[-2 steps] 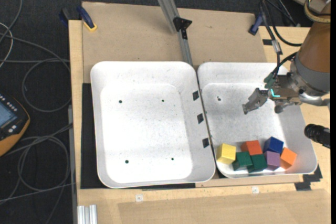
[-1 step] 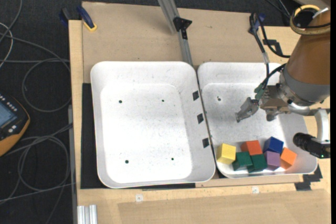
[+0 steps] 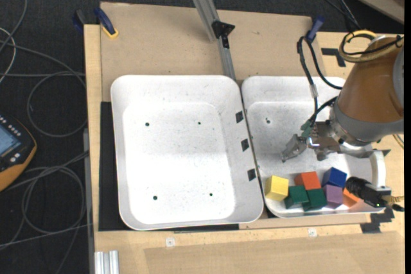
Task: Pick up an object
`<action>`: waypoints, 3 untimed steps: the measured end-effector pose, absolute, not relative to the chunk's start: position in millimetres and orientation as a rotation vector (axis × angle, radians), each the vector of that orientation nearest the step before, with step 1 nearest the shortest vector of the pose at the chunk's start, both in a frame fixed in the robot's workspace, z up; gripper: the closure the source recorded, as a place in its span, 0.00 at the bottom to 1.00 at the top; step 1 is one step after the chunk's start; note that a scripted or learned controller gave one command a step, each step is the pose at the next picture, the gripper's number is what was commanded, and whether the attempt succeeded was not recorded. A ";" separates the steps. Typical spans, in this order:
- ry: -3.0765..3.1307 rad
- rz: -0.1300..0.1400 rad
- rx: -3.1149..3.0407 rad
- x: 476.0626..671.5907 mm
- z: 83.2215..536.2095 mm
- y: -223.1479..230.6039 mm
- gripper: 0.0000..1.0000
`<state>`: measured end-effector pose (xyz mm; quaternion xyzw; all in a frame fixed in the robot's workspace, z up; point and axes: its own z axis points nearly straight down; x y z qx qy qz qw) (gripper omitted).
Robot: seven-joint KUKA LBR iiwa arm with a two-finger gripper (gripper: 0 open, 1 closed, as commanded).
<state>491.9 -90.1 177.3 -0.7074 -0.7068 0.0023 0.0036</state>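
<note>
We see the hand (image 3: 290, 149), fingers spread and empty, at ten o'clock of the blocks (image 3: 308, 189) in the right bin (image 3: 276, 90); they look light, rigid; we'd pinch the yellow block's (image 3: 278, 187) flat sides.

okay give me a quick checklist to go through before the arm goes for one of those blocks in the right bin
1. Blocks in reach: ok. The yellow block, green block, orange block, blue block and purple block sit along the near wall of the right bin.
2. Gripper free of load: ok, nothing between its jaws.
3. Jaws spread for a grasp: ok, they stand apart.
4. Gripper over a block: not ok, it hangs above bare bin floor, behind the yellow block.
5. Room around the target: not ok for most, since the blocks are packed together; the yellow block has an open left side.
</note>
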 end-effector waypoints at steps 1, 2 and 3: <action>-2.216 0.006 -2.217 491.6 133.8 -93.9 0.00; -2.222 -0.003 -2.220 493.8 147.1 -93.5 1.00; -2.228 -0.008 -2.224 493.4 210.9 -93.3 1.00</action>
